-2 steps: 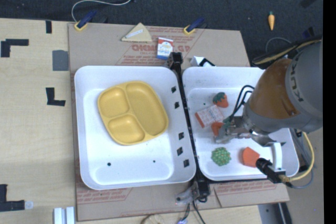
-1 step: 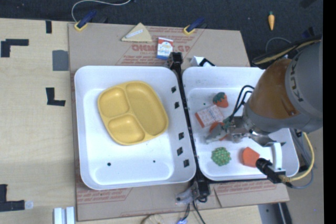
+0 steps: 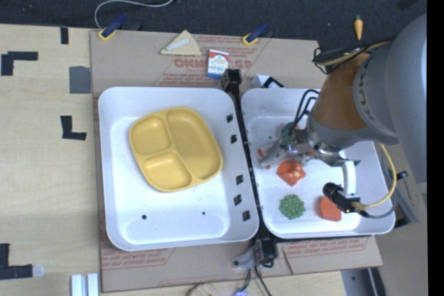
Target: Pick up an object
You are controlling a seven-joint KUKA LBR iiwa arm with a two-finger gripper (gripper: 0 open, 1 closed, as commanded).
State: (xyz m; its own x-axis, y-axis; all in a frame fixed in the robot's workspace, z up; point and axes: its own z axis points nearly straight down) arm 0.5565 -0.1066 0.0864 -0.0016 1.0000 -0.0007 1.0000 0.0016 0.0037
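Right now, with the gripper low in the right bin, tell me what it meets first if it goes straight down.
Most likely the red object just beside the gripper, or the right bin floor next to it; depth is unclear from this slanted view.

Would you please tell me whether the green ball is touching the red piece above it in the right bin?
Apart. The camera view shows a strip of white bin floor between the green ball and the red piece.

Yellow tray [image 3: 175, 149], green ball [image 3: 292, 206], white bins [image 3: 111, 149]
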